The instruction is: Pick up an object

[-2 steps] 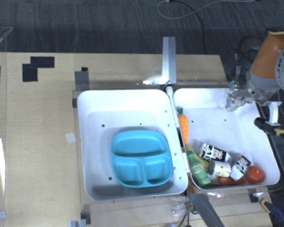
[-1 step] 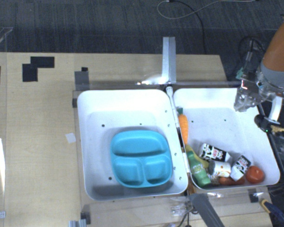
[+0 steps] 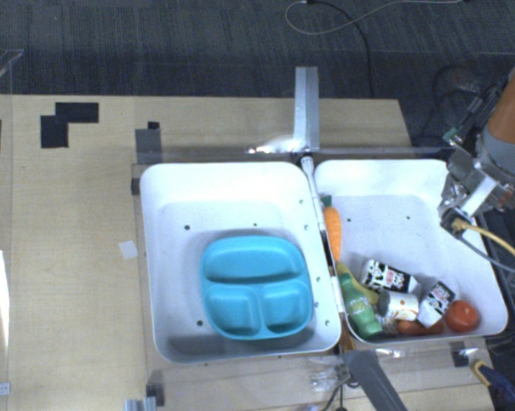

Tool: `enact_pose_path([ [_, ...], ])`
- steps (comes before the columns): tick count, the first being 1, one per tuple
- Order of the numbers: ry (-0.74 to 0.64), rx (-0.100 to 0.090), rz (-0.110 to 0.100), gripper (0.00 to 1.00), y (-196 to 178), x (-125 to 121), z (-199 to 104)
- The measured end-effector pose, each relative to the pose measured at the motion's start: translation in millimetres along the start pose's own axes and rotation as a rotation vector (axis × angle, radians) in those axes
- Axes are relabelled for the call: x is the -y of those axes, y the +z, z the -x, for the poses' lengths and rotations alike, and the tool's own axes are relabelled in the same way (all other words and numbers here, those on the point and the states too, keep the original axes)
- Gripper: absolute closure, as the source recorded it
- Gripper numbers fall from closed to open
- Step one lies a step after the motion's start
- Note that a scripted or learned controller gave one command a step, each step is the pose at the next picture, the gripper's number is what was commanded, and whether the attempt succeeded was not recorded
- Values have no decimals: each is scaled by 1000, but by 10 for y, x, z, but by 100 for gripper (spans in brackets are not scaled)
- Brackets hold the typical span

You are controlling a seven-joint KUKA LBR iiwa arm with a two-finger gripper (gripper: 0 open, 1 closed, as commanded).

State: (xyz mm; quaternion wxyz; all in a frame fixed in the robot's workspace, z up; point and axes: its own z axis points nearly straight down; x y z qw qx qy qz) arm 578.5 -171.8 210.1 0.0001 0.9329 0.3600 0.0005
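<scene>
The gripper (image 3: 462, 207) hangs at the right edge of the right bin (image 3: 385, 195), over its right wall and about halfway between the bin's far and near ends. How it is set cannot be told from this view, and nothing is seen in its grasp. It sits high and off to the side — a sensible place for an arm reaching in from the right, since it leaves the bin's contents in plain sight of the camera.

The candidates for picking are crowded into the near part of that bin, probably because loose things slide and collect against the walls. Nearest the gripper, toward the near right corner, lies a red tomato (image 3: 463, 317). Just left of it sit two small black-and-white cartons (image 3: 387, 277) and a white cup with a red band (image 3: 402, 305), touching or nearly so. Farther left, a green bottle (image 3: 358, 305) lies along the dividing wall, with an orange carrot (image 3: 332, 229) beyond it toward the far end.

All of these lie nearer and to the left of the gripper, so a pick likely calls for a move inward and down. The left bin (image 3: 170, 247) holds a blue divided tray (image 3: 256, 286) — well apart from the gripper.
</scene>
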Motion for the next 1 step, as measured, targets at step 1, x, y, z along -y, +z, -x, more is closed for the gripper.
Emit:
enact_pose_path([
  [1, -113, -1, 3, 100, -9, -182, -722],
])
